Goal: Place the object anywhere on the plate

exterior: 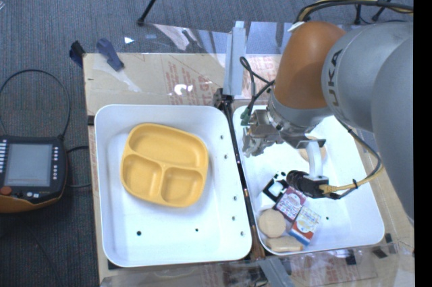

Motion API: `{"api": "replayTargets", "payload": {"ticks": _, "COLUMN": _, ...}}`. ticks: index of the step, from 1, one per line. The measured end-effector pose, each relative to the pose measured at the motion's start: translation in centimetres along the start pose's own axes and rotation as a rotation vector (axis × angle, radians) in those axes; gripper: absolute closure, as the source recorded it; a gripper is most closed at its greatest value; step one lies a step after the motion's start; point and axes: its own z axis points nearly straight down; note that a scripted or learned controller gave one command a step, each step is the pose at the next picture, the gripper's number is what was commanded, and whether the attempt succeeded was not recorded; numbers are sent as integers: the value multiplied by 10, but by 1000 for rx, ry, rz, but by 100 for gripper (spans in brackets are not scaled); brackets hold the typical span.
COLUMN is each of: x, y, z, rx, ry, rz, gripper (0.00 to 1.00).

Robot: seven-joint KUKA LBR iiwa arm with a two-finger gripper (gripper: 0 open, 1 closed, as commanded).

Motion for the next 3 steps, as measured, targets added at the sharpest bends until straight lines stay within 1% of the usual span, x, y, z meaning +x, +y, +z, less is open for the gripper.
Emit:
{"api": "replayTargets", "payload": {"ticks": 1, "x": 0, "y": -12, "z": -23, "rx": -6, "ry": 1, "rz": 4, "gripper": 100}}
{"api": "replayTargets", "payload": {"ticks": 2, "x": -10, "y": -19, "z": 9, "rx": 1, "ry": 0, "rz": 1, "gripper": 100}}
{"api": "replayTargets", "payload": {"ticks": 3, "x": -16, "y": -17, "z": -24, "rx": -7, "ry": 1, "rz": 4, "gripper": 100}}
